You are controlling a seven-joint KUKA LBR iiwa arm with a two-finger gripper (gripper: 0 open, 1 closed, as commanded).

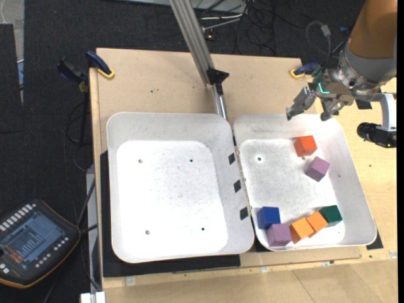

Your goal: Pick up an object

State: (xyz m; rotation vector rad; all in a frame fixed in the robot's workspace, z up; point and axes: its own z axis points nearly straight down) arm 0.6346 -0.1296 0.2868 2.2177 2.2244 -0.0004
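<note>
Down at the front edge of the right bin point(353, 188) there's a little cluster: a blue cube point(268, 216) on the left, a purple cube point(279, 234) just beside and in front of it, then an orange cube point(302, 227) touching that one, another orange cube point(317, 221) right behind, and a green cube point(331, 215) closing the row at the right. Off to the near left, on the floor beside the bench, sits a pendant point(31, 242) with its lit screen. The left bin point(169, 185) lies alongside, speckled white. Moving back up the right bin, a second purple cube point(317, 168) sits alone, tilted, and just beyond it a third orange cube point(305, 145), the two near each other but apart. And further back, the gripper point(314, 108) hovers over the bin's far rim, its two fingers spread apart with nothing between them, clear of every cube. Above it the arm's orange band point(372, 27) rises at the right. A metal pole point(192, 30) slants across the far bench.
</note>
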